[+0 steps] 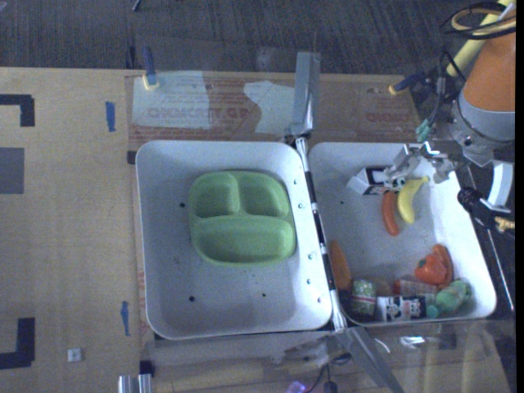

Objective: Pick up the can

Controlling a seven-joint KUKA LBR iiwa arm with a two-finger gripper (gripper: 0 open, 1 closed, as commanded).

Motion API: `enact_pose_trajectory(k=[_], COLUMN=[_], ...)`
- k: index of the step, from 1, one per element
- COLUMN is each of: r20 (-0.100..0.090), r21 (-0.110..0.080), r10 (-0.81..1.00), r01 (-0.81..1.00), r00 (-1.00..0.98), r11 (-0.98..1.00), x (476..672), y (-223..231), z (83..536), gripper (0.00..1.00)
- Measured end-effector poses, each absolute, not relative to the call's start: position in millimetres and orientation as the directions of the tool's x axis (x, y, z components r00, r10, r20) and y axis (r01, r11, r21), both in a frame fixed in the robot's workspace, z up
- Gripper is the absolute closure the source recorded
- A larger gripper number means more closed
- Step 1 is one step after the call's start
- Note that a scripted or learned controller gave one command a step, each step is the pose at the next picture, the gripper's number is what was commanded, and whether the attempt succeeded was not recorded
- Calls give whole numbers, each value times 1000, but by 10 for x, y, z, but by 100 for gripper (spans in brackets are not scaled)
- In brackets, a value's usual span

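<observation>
The can (363, 290), small with a greenish label, is near the front left corner of the right bin (467, 219). A white and black package (401, 307) lies against its right side. My gripper (421, 165) hangs over the back of the right bin, just above the upper tip of a yellow banana (408, 201). Its fingers are open with nothing between them. The can is well forward and left of the gripper.
A small white and black carton (368, 180) and a red-orange sausage shape (390, 213) lie by the banana. An orange carrot (339, 264), a red pepper (434, 267) and a green item (454, 295) crowd the front. A green divided plate (242, 217) fills the left bin (164, 285).
</observation>
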State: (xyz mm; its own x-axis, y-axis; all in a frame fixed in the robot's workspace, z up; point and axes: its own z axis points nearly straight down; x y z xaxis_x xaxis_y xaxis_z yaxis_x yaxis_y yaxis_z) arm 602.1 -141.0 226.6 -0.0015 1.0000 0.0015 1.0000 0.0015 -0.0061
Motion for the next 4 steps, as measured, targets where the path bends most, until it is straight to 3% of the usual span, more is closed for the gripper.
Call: enact_pose_trajectory(k=[1,2,3,4], r20=[1,0,-4,1], r21=[-6,4,5,-61], r10=[999,997,987,997], r01=[999,997,987,995], r00=[51,80,-159,79], r11=[-51,-80,159,-79], x=[5601,5121,5201,6470], y=[-1533,-1241,-980,-1374], z=[1248,851,857,860], gripper=[0,0,0,0])
